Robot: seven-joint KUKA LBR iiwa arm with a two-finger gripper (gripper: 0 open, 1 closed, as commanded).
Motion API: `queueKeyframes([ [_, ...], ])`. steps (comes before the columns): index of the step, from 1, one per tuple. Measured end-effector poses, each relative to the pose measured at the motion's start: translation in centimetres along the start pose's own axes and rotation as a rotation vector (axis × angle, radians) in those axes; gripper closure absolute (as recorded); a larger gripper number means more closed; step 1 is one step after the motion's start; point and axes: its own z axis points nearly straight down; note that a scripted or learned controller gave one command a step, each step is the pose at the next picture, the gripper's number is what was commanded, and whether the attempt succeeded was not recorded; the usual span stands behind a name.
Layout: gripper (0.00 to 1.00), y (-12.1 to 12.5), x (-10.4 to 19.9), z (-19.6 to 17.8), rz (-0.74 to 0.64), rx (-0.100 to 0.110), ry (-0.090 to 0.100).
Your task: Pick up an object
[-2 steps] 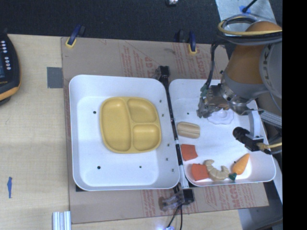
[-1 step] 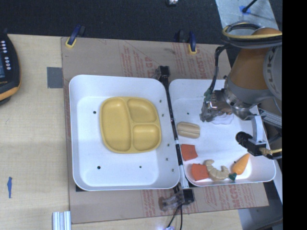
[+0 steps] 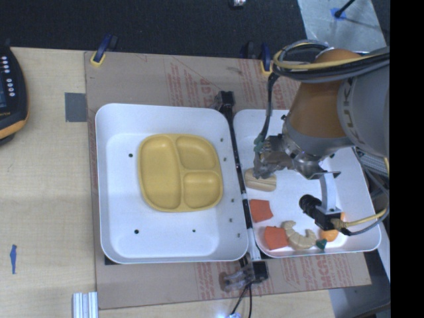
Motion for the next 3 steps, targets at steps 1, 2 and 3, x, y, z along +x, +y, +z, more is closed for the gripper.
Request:
queueKeyframes([
  [1, 0.00, 0.1, -0.3, 0.0, 0.004, -0.002, -0.002],
  [2, 0.00, 4.5, -2.8, -0.1, 0.007, -0.008, -0.003],
  [3, 0.00, -6.5, -6.8, 0.0, 0.013, 0.005, -0.001],
])
